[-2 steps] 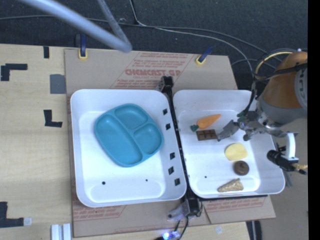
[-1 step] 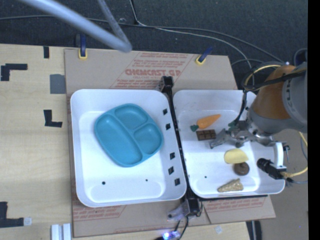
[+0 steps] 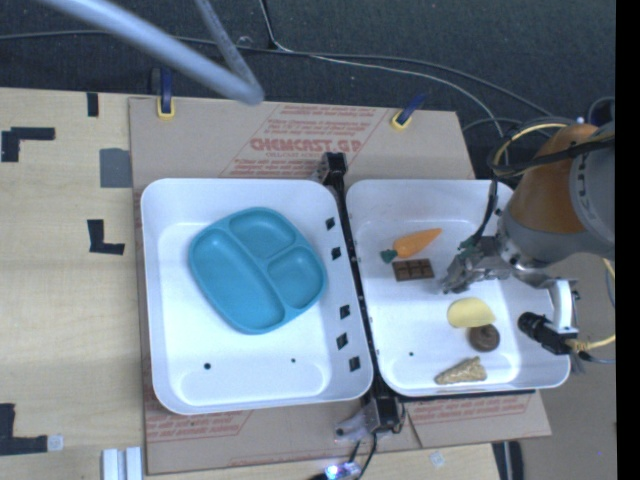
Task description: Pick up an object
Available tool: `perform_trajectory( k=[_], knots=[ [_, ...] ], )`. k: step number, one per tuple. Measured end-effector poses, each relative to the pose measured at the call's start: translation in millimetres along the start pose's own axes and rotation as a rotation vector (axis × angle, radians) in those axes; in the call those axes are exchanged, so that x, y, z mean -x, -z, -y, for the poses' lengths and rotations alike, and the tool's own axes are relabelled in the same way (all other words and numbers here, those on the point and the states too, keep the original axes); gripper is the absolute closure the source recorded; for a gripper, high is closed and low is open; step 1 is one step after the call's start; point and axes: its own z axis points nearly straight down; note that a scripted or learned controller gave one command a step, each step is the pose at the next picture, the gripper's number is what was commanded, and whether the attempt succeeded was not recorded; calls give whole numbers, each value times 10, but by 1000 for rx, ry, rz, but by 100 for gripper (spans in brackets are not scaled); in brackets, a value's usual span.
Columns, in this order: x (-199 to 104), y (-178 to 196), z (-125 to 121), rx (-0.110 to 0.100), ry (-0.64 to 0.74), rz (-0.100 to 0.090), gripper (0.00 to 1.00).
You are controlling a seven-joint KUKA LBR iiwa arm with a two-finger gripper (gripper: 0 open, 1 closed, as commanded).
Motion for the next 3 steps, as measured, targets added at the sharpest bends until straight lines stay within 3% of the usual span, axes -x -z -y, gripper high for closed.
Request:
perform_trajectory(
  k=[2,3],
  knots=[
    [69,1230,-54,7,-1,2,100],
    [69,1595,-62,6,-1,2,100]
  ],
)
